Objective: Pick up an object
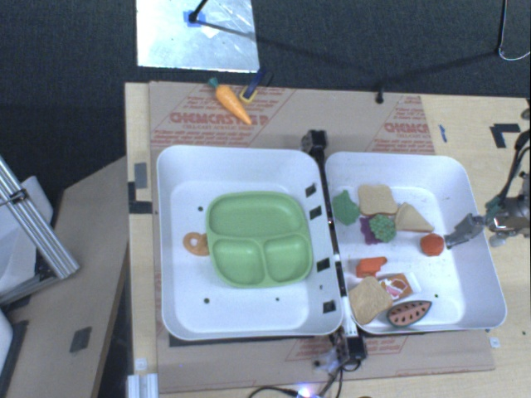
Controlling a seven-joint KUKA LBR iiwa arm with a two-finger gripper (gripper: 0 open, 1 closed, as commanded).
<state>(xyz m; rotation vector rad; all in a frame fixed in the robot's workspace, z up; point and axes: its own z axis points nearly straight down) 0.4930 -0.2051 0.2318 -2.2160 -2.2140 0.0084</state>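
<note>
The right bin (465,181) holds several toy foods: a green leafy piece (345,208), a bread slice (377,198), a purple and green bunch (380,228), a tan wedge (412,218), a red tomato (431,245), an orange-red piece (371,265), a second bread slice (369,298) and a watermelon slice (409,313). My gripper (474,230) hangs over the bin's right rim, just right of the tomato and apart from it. Nothing shows in its grasp.
The left bin (178,189) carries a green divided plate (257,239) and a small brown ring (197,244). A toy carrot (232,104) lies on the bench behind the bins. A shiny metal sheet (197,23) sits farther back.
</note>
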